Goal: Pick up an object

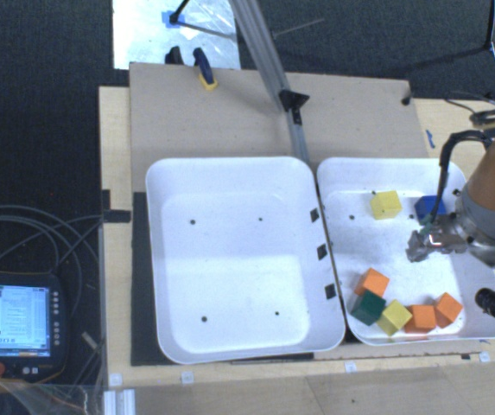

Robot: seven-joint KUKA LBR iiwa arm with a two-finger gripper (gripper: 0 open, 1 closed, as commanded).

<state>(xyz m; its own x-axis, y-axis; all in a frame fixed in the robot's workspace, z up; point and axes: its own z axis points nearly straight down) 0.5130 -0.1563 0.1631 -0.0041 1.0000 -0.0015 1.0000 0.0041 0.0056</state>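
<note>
Just beside end effector, blue block.

Both bins are white. The blocks are yellow, blue, orange and dark green.

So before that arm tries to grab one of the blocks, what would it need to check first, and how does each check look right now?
1. Blocks lie in the right bin: ok.
2. End effector is over that bin: ok.
3. Fingers open and ready: cannot tell.
4. A block stands apart for an easy grab: ok, the yellow block sits alone.
5. Blue block free to reach: not ok, partly hidden by the arm.
6. Front cluster around the green block spaced apart: not ok, blocks are touching.
</note>
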